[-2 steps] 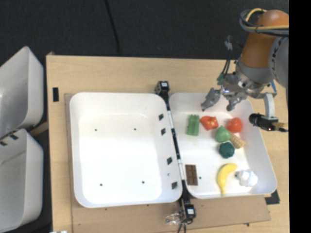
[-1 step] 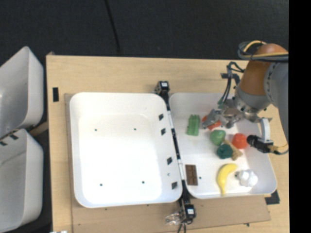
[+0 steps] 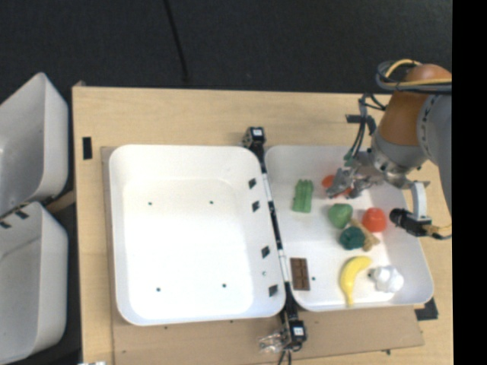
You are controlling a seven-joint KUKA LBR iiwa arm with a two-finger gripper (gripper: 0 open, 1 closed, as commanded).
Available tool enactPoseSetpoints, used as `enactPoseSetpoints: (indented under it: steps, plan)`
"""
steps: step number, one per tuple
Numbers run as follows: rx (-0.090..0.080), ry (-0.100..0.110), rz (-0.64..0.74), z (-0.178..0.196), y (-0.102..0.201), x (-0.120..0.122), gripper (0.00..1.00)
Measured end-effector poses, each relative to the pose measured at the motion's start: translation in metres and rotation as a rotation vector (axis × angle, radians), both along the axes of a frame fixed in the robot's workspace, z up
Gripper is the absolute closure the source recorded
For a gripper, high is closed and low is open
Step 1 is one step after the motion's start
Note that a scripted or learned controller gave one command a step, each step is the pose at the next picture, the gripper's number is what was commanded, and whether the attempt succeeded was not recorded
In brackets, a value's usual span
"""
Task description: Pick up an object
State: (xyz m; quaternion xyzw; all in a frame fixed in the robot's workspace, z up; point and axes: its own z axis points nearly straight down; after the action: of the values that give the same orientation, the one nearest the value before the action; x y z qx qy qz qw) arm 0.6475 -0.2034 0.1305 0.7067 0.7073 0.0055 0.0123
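Note:
My gripper (image 3: pixel 342 188) hangs low over the back of the right bin (image 3: pixel 319 304), reaching in from the right. A small red-orange piece (image 3: pixel 328 181) lies just left of it, touching or nearly so. Directly in front of the gripper sits a green rounded object (image 3: pixel 340 215). A green ridged block (image 3: pixel 303 196) lies to its left. An orange-red ball (image 3: pixel 374 220), a dark teal lump (image 3: pixel 351 239), a yellow banana (image 3: pixel 351 274), a white crumpled object (image 3: pixel 388 280) and a brown flat block (image 3: pixel 299 273) lie nearer the front.
The left bin (image 3: pixel 129 204) sits beside the right one, with a black-clipped divider rim (image 3: pixel 268 219) between them. The arm's grey and orange wrist (image 3: pixel 403 128) stands over the right bin's back right corner. White furniture (image 3: pixel 30 204) stands off the bench at left.

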Motion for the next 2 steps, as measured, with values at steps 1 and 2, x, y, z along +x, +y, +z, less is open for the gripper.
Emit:
enactPoseSetpoints:
  steps: [1,2]
  plan:
    - [0.002,0.007,-0.002,0.011,0.019,-0.008,1.00]
    - [0.005,0.014,-0.001,-0.010,0.049,0.026,1.00]
